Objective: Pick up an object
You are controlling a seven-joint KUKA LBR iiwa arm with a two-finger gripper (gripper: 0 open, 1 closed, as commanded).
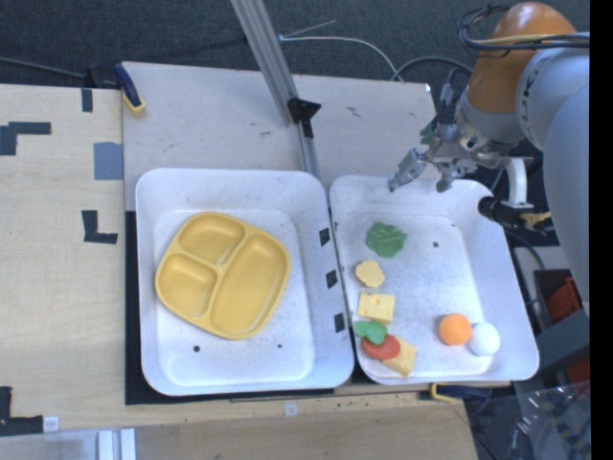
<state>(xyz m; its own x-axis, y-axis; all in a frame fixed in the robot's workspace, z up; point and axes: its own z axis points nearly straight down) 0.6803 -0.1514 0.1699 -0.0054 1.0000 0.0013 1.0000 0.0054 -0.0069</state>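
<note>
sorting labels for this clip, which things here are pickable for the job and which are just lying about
For the job: pincer, green leaf, yellow block, orange ball, white ball.
Lying about: yellow divided plate, metal pole, left bin.

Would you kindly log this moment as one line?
hand: open, above right bin's far edge | holding: nothing | nearest: green piece | yellow tray: left bin

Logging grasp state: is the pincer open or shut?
Open: the pincer has its two fingers spread apart, nothing between them, above the right bin's far edge.
</note>
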